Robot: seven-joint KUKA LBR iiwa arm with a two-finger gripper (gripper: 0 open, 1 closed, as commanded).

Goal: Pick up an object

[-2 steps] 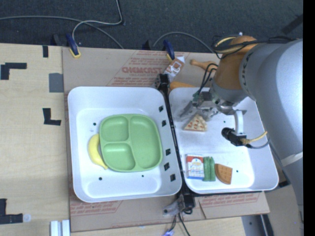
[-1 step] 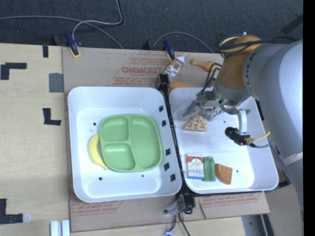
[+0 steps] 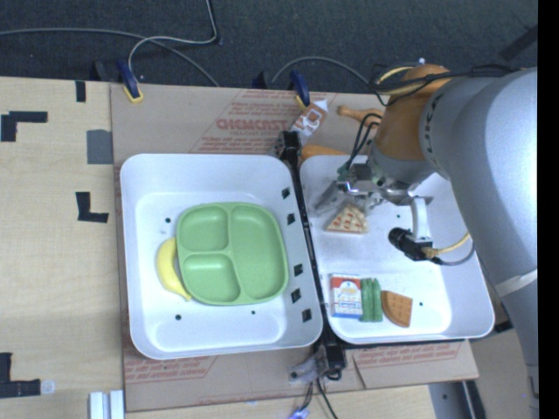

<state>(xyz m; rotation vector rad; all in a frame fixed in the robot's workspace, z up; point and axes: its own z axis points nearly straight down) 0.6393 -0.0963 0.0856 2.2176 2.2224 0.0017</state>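
My gripper [image 3: 351,197] hangs low over the back of the right bin [image 3: 454,317], open. A grey finger [image 3: 326,201] splays to the left. Just in front of it a tan triangular pizza slice toy [image 3: 348,222] lies on the bin floor, its pointed end reaching up toward the gap between the fingers. At the front of that bin lie a small red and white box [image 3: 347,296], a green piece [image 3: 371,300] and an orange wafer [image 3: 396,308] in a row.
The left bin [image 3: 144,190] holds a green divided plate [image 3: 232,253] with a yellow banana [image 3: 168,269] tucked at its left side. The bulky grey arm [image 3: 498,164] covers the right bin's right side. A black cable [image 3: 410,243] loops beside the wrist.
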